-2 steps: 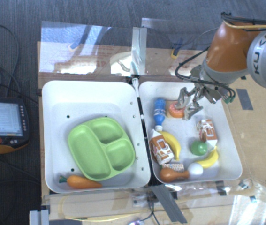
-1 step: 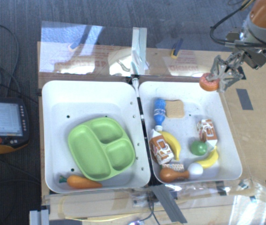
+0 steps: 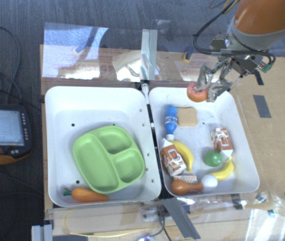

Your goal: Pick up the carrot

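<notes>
The carrot (image 3: 88, 195), orange with a green stub, lies flat in the near left corner of the left bin (image 3: 57, 134), just in front of the green divided plate (image 3: 109, 158). My gripper (image 3: 206, 91) hangs far from it, above the back rim of the right bin (image 3: 245, 149). A round orange-red piece (image 3: 196, 94) sits between its fingertips and looks lifted off the bin floor.
The right bin holds a blue bottle (image 3: 170, 116), a tan slice (image 3: 187, 116), two small cartons (image 3: 173, 160) (image 3: 222, 139), two bananas (image 3: 184, 153) (image 3: 224, 169), a green ball (image 3: 213, 158), a white egg (image 3: 210, 181) and a brown drumstick (image 3: 184, 187). A pendant (image 3: 4, 130) lies left of the bench.
</notes>
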Tool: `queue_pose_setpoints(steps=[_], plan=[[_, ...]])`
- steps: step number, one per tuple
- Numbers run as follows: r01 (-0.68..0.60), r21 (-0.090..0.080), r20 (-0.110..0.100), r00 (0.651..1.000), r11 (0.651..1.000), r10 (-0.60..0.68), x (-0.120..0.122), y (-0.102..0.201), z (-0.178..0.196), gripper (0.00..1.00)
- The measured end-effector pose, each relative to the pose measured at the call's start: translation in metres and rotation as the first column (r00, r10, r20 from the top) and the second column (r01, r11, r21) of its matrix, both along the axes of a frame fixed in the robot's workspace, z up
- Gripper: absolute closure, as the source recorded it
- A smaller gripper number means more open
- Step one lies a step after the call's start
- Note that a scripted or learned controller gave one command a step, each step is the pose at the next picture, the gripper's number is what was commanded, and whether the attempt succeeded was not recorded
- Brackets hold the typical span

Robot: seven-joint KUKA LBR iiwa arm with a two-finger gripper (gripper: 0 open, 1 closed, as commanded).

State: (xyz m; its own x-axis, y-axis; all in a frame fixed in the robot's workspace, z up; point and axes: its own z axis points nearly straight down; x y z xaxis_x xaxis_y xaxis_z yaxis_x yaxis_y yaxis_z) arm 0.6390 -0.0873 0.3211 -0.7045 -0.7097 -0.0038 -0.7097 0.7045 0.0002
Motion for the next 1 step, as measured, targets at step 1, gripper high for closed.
queue_pose_setpoints(steps=[1], plan=[[-0.204,-0.002,0.004,0.979,0.979,0.204,0.005,-0.0415,0.0414,1.0]])
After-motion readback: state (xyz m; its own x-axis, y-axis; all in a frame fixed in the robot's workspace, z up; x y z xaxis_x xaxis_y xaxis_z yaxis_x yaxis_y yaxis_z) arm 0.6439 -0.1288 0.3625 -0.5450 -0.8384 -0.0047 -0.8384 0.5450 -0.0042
